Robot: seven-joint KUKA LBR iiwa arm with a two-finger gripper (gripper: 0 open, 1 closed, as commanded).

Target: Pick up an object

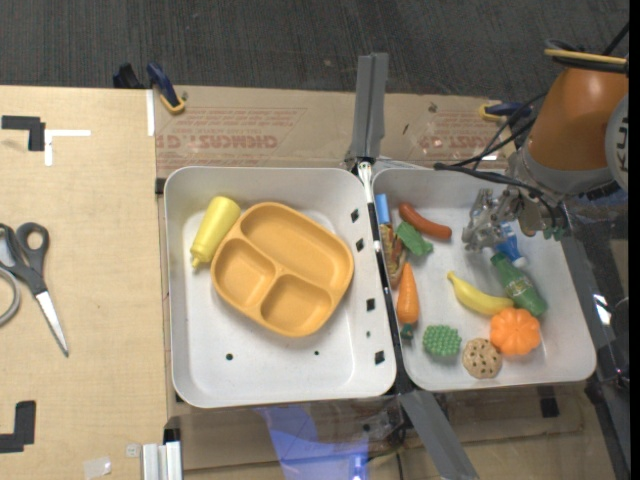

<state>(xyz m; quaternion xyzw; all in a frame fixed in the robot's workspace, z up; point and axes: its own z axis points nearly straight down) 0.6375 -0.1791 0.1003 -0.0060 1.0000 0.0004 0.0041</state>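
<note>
My gripper [488,230] hangs over the back right part of the right bin [570,368], below the orange band of the arm [575,118]. Just beside and under it lies a green bottle [518,286] with a blue cap, pointing toward the gripper. Also in this bin are a red sausage [425,221], a dark green toy [412,242], a carrot [407,294], a banana [476,295], an orange pumpkin [515,332], a cookie [482,358] and a knobbly green ball [441,341]. I see nothing lifted by the gripper.
The left bin [200,368] holds a yellow divided plate [283,267] and a yellow bottle [214,229]. Scissors [35,278] lie on the bench at far left. A grey bar [370,108] stands behind the gap between the bins.
</note>
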